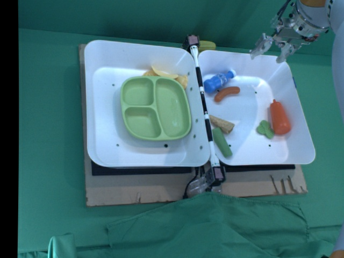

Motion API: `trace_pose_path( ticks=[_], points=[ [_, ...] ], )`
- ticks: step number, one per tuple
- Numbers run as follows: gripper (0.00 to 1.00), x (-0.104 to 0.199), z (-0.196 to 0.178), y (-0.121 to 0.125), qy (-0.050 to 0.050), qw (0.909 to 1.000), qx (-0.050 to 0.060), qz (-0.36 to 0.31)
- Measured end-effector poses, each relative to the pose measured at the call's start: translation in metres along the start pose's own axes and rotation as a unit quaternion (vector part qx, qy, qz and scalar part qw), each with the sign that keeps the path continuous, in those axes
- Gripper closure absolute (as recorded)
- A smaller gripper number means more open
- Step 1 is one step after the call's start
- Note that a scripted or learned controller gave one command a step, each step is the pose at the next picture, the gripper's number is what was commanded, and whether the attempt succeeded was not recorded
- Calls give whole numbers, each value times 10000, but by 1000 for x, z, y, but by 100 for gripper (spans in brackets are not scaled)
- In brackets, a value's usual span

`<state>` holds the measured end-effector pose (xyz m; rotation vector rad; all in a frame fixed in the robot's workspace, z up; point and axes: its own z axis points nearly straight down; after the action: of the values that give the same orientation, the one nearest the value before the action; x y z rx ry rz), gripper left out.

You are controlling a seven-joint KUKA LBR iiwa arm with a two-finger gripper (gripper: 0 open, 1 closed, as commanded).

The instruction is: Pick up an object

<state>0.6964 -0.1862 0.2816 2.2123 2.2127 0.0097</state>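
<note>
My gripper (273,47) hangs above the far right corner of the right bin (301,153), fingers spread open with nothing between them. Below it in that bin lie a blue bottle (219,81), a red sausage (227,93), an orange-red bottle (279,117), a small green leafy piece (264,129), a brown bread-like stick (222,124) and a green cucumber-like stick (222,142). All sit well apart from the gripper.
The left bin (102,149) holds a green divided plate (156,108) with yellow chips (164,73) behind it. A black-and-white bar (202,98) runs between the bins. A yellow object (207,45) lies behind the bins. Green cloth (215,224) bunches at the front.
</note>
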Motion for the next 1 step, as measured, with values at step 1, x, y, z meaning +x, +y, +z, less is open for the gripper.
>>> trace_pose_path(
  ticks=[1],
  points=[
    [0, -1, 50, -72, 14, 10000, 83, 30]
  ],
)
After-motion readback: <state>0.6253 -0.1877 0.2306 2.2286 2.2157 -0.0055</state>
